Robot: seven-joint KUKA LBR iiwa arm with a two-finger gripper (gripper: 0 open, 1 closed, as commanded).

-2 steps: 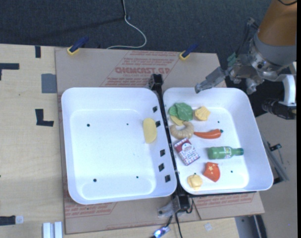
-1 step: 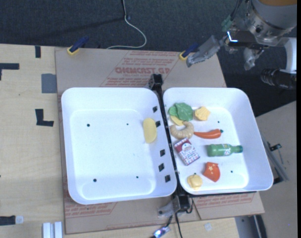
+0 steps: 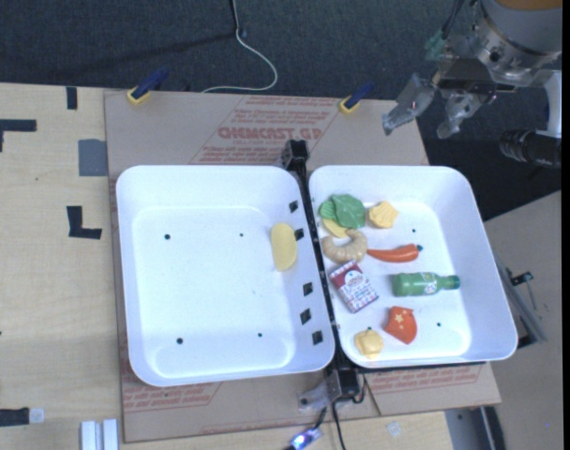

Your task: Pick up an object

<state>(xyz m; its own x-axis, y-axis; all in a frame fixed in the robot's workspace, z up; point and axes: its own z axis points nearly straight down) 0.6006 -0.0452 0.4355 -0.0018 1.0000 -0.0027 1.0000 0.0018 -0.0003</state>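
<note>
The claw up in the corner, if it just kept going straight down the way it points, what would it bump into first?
Probably the bare cardboard sheet beyond the right bin. The open claw hangs there with nothing between its fingers, though its height is hard to judge.

The left bin (image 3: 172, 298) offers wide open floor, with a single yellow piece (image 3: 284, 247) near its right wall. The right bin (image 3: 472, 251) is crowded along its left and middle; bare floor lies along its right side and top edge.

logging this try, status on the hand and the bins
Hand open, raised beyond right bin, holding nothing. Toys clustered there, green bottle among them. Yellow piece in left bin.
</note>
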